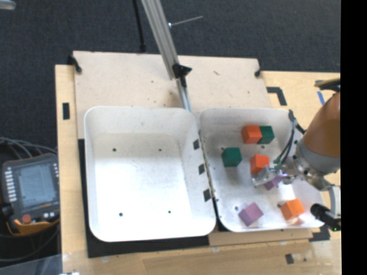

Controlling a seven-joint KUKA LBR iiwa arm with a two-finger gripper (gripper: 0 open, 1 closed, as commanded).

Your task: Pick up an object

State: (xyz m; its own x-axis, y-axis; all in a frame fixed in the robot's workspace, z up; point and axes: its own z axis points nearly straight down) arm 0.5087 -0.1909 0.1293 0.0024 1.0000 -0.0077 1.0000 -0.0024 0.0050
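Gripper (269, 179): we see it low beside the orange block (259, 162), likely reaching; whether it grasps, we cannot tell.
Purple block (250, 213): nearer us, untouched.

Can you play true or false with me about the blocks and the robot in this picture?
1. All the blocks lie in the right bin. True.
2. An orange block touches a green block near the bin's far side. True.
3. A purple block lies in the left bin. False: it lies in the right bin, near the front edge.
4. There are three green blocks. False: there are two, the one beside the orange block and another green block on its own.
5. The pincer is over the right bin. True.
6. The robot arm is blue. False: it is grey with an orange band.
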